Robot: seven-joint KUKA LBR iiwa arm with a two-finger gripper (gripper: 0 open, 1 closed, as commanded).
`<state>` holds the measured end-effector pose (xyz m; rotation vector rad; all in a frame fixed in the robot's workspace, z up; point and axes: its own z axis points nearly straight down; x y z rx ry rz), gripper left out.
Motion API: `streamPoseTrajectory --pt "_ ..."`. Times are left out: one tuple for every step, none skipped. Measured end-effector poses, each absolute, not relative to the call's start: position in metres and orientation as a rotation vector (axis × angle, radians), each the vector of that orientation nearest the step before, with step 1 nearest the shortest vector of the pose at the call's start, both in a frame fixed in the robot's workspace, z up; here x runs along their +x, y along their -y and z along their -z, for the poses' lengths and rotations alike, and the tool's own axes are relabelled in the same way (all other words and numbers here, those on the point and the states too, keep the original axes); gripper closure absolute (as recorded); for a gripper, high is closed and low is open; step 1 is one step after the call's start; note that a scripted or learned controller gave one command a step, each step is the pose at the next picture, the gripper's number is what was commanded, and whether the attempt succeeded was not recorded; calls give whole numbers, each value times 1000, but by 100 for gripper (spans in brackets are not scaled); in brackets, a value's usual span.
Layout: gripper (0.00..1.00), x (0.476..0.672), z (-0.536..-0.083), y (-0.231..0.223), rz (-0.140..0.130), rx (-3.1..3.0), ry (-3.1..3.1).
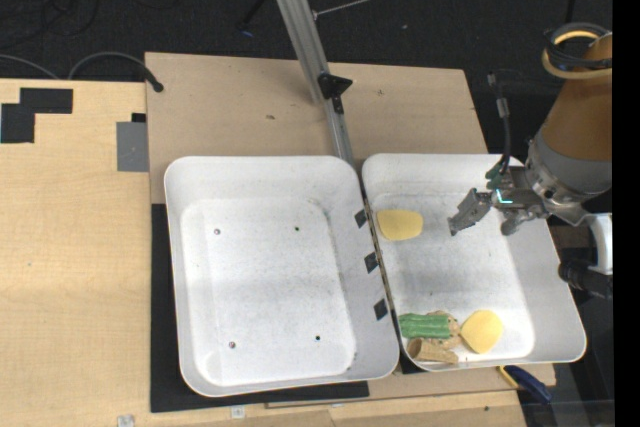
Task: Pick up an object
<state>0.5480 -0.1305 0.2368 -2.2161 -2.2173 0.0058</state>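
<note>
Where you are in the job: You are near the start. Nothing has been picked up yet, as far as you can see.

Gripper: Your gripper (490,213) hangs over the right bin (560,315), near its far right side. Its two fingers are spread apart, and there is nothing between them.

Arm: The grey arm with the orange band (585,110) reaches in from the right.

Things you could pick: All of them lie in the right bin.

Yellow flat piece: A pale yellow piece (400,225) lies near the bin's left wall, at the far end. It is the thing nearest to your gripper, but they are apart and do not touch.

Yellow round thing: A round yellow thing (483,330) sits at the near end of the bin.

Green thing: A green thing (428,324) lies just beside the round yellow one, to its left.

Tan thing: A small tan thing (435,348) lies just under the green one, touching it. You cannot tell what it is.

Left bin: The left bin (200,180) is white, with a few tiny dark dots on its floor.

What is done: I think only the reaching in is done.

What is left: You still need to bring the gripper down onto one thing, close the fingers on it, and lift it up.
</note>
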Motion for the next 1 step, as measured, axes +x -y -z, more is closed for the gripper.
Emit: streamPoseTrajectory --pt "0 549 -239 132 -2 -2222 2217"
